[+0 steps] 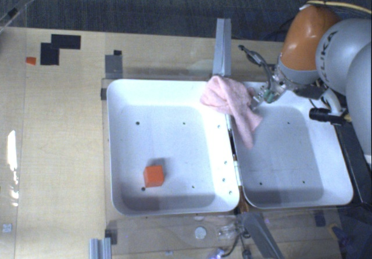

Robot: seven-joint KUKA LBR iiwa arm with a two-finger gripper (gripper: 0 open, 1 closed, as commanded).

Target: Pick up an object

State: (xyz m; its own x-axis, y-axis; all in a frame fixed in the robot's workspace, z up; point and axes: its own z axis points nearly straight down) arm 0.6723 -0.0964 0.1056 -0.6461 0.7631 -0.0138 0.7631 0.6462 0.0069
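Gripper (pixel 260 100) first: it is pinching the right edge of a pink cloth (pixel 229 107), its two fingers closed onto a fold of the fabric, though the tips are small and partly lost against the cloth, so how deep the bite goes is hard to judge.

Working from the left, the bench (pixel 58 153) is carrying a small orange marker (pixel 31 61) and a black stepped shape (pixel 57 47) near its far corner. Next, the left bin (pixel 122 194) is holding an orange block (pixel 154 175) toward its near-left part, well apart from everything else. At the divide between the bins, the pink cloth is draping across both rims near the far side, its bunched bulk sitting over the left bin's far-right corner and a tail hanging down into the right bin (pixel 325 194). Further right, the arm's orange band (pixel 305 37) and grey body are reaching in over the right bin's far edge.

The cloth is looking light, soft and limp: it will be sagging and trailing rather than rising as one piece, and it may be snagging on the rims it is lying across. A grip on a thick gathered fold would probably be holding better than one on a thin edge, since a single layer could be slipping free between smooth fingers.
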